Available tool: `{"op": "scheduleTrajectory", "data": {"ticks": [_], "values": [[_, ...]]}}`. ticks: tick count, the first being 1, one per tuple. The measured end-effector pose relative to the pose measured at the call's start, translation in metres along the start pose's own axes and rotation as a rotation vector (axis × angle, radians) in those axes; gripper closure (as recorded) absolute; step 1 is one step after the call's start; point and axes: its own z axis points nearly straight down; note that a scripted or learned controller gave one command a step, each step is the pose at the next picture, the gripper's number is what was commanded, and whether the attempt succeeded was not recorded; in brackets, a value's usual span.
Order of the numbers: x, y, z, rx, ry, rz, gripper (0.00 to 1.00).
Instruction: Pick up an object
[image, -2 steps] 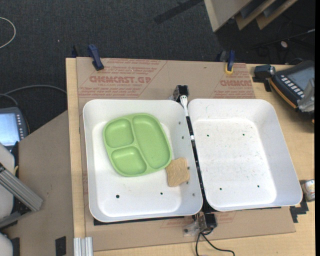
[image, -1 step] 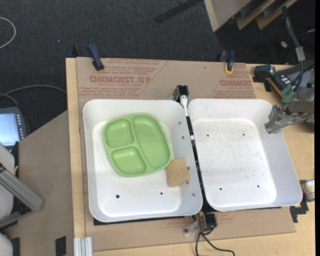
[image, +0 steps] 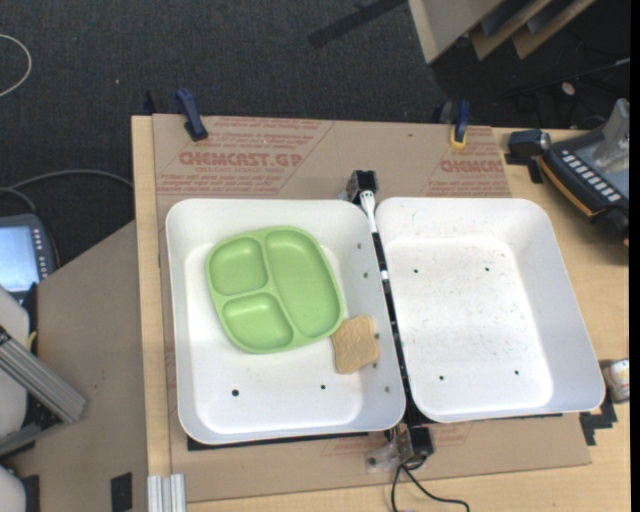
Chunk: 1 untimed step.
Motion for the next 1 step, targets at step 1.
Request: {"op": "scheduleTrajectory", "data": {"ticks": [1], "values": [[0.0085,-0.0277,0.1251,0.034,0.005,0.003,1.0]]}}
